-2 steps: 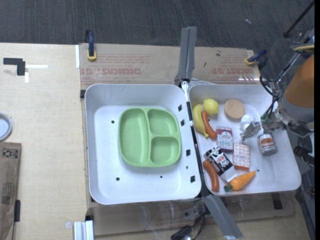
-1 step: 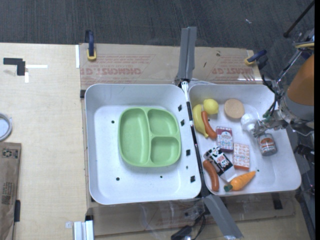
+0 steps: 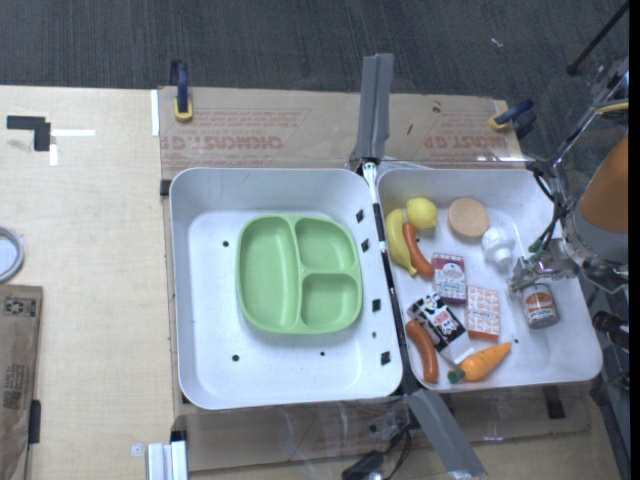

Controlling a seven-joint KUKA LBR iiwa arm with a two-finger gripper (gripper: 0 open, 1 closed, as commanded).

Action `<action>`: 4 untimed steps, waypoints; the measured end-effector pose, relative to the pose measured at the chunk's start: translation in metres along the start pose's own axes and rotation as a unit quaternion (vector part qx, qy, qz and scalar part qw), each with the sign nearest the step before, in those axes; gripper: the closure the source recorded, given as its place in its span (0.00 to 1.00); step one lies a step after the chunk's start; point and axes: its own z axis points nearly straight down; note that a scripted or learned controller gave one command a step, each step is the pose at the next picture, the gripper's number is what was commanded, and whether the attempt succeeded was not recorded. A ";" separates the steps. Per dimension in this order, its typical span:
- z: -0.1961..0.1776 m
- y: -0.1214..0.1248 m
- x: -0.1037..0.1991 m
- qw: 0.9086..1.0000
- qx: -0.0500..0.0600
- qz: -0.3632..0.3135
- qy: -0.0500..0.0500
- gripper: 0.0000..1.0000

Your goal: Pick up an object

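My gripper (image 3: 527, 272) hangs low over the right side of the right bin (image 3: 575, 363), with the grey arm and its orange band (image 3: 608, 196) behind it. Just below and right of the gripper stands a small can (image 3: 541, 308) with a red label, close to it. A white lump (image 3: 495, 243) lies just up and left of the gripper. Further left in the same bin are a banana (image 3: 399, 240), a lemon (image 3: 421, 212), a tan round bun (image 3: 467, 218), two sausages (image 3: 423, 350), two red boxes (image 3: 483, 311), a black-and-white carton (image 3: 440, 320) and a carrot (image 3: 485, 360).
The left bin (image 3: 200, 368) holds a green divided plate (image 3: 299, 273). A grey divider bar (image 3: 375, 108) runs between the bins at the back. Clamps (image 3: 180, 103) hold cardboard behind the bins. Cables hang at the far right near the arm.
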 end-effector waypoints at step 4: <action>0.000 -0.062 0.019 0.986 0.003 0.168 0.007 0.00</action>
